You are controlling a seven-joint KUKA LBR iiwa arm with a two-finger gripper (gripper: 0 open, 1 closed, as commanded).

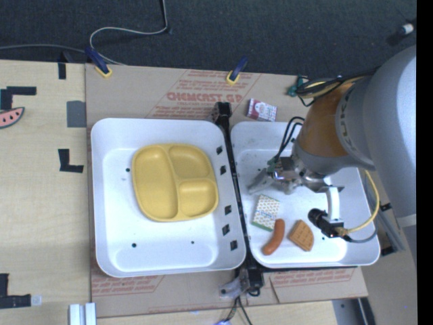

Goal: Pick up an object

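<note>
**End effector low in the right bin, above three small items**

The likeliest targets lie at the lower middle of the right bin [352, 249]: a pale patterned packet [266, 212], an orange-red sausage-shaped toy [273, 237] just below it, and a tan cracker-like piece [301, 235] to the sausage's right. All three rest on the bin floor, near one another but apart; none is lifted.

The end effector [267, 178] sits just above the packet in the frame, its metal fingers [259, 181] splayed apart and pointing left, with nothing between them.

To do this step well, I would judge the packet the nearest choice: centre over it, turn the wrist so the fingers straddle its narrower side, and descend squarely before closing. The risk is nudging the sausage or skating off the flat packet.

In the left bin [108, 202] lies a yellow divided plate [176, 181]; a small red packet [260, 110] sits on the worktop [40, 202] beyond the bins.
</note>
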